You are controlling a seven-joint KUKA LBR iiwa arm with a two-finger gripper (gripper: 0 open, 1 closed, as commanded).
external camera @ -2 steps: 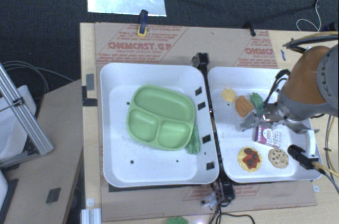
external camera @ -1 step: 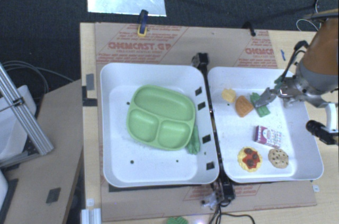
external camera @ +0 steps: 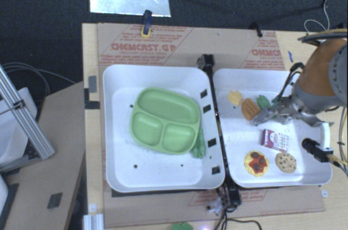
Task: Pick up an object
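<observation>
The right bin holds several toy foods. A small yellow piece lies near its back left, with an orange-brown ridged piece and a green piece just to its right. Toward the front lie a red and white carton, a small pizza and a cookie. My gripper hangs low over the bin, just right of the orange-brown piece, below the green piece and above the carton. I see nothing held in it.
The left bin carries a green divided plate, with a green item poking out from under its right edge. A black-clipped divider separates the bins. The grey and orange arm covers the right bin's far right.
</observation>
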